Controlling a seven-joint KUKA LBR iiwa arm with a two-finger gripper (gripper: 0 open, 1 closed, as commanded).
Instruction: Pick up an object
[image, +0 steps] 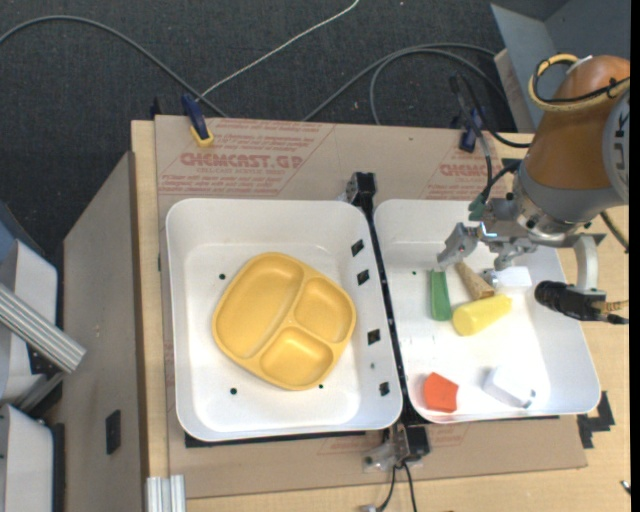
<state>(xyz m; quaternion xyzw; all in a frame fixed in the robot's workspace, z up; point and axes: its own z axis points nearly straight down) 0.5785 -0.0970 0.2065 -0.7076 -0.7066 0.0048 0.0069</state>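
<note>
Left bin (190, 300): one yellow divided plate (284, 320), three compartments, lying flat near the middle. Looks like rigid moulded plastic, light, smooth; broad and shallow, so a two-finger grasp would have to take the raised rim, and it could tip.

Right bin (560, 385), going left to right: green stick (439, 294), slim, lying roughly along the bin's length just right of the divider wall. Probably stiff and light; best taken across its narrow width at mid-length. Below it, near the front edge, an orange block (441, 392), small and chunky, likely easy to pinch across opposite faces. A tan wooden-looking piece (474, 281) lies slanted beside the green stick, touching or nearly touching the yellow cylinder (481, 314). The cylinder lies on its side; rounded and smooth, it may roll or squirt out unless pinched across its diameter near the middle. A pale grey-white block (505, 388) sits near the front right, low contrast against the bin, shape hard to read.

Tool (478, 248): poised over the back of the right bin, directly above the tan piece. Fingers appear spread, nothing between them, though glare makes this uncertain.

Judgement: the tan piece or yellow cylinder is nearest; neighbours crowd the approach.
</note>
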